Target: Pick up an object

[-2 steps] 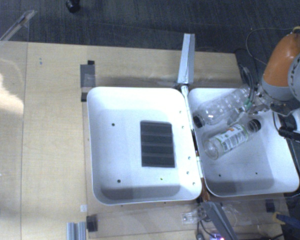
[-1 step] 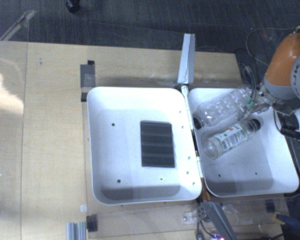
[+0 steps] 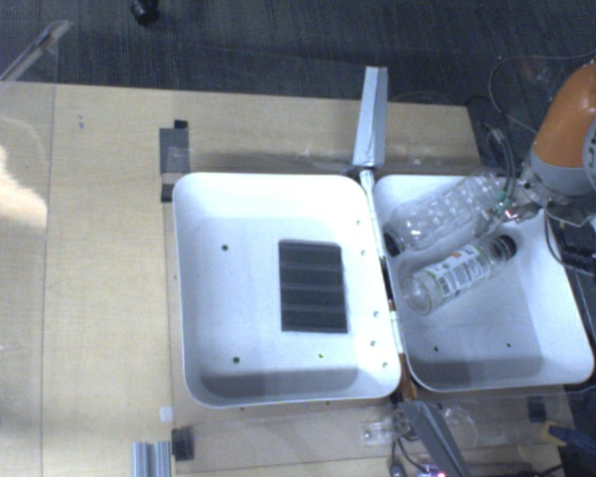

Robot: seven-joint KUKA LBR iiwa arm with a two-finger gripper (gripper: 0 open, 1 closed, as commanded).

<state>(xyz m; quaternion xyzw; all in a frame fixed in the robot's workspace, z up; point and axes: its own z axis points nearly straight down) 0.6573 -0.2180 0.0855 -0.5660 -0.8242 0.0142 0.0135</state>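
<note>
Two clear plastic bottles lie in the right bin (image 3: 566,351). The upper bottle (image 3: 439,214) lies slanted along the bin's far side. The lower bottle (image 3: 455,271) has a white and green label and a dark cap pointing right. A dark ridged rectangular block (image 3: 313,286) lies flat in the middle of the left bin (image 3: 214,266). My gripper (image 3: 509,205) reaches in from the right, under the orange band (image 3: 568,117), and sits at the right end of the upper bottle, just above the lower bottle's cap. Nothing is visibly lifted.
A grey metal post (image 3: 371,117) stands behind the seam between the bins. Cables (image 3: 507,78) loop near the arm at the back right. A clear panel (image 3: 20,68) leans at the far left of the bench.
</note>
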